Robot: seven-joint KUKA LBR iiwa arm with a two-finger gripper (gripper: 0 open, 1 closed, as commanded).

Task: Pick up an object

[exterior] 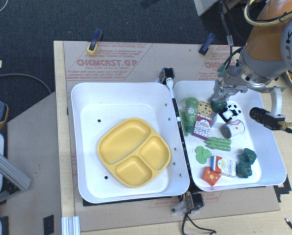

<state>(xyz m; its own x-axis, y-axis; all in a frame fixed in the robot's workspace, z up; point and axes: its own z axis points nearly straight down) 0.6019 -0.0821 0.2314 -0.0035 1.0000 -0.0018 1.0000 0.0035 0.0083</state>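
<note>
- The grey arm with its orange band (273,18) comes in from about two o'clock and bends down over the right-hand shallow white bin (272,146).
- Its two-finger gripper (219,102) hangs low at the upper middle of that bin, right over a dark teal rounded object (217,106); whether the pincer is apart, together or clamped on anything, I cannot tell from here.
- Just at three o'clock of the gripper lies a small black-and-white toy (230,112), close beside the teal piece.
- At nine o'clock of the gripper a green plastic bottle (190,112) lies lengthwise near the bin's left wall, with a tan speckled round biscuit-like piece (203,107) between them.
- Below that sits a small red-and-white printed carton (202,127), and at four o'clock of the gripper a grey cylinder (227,130) lies beside a white round disc (237,127).
- Further toward six o'clock lie a light green ridged pod (218,143), a green leaf-shaped toy (202,154), a red, white and blue boxed item (217,169) and a dark green lumpy toy (246,162).
- The left-hand shallow white bin (85,131) bears a yellow three-compartment plastic tray (133,152), well apart from the gripper.
- Both bins rest on a brown cardboard sheet with red lettering (111,60).
</note>
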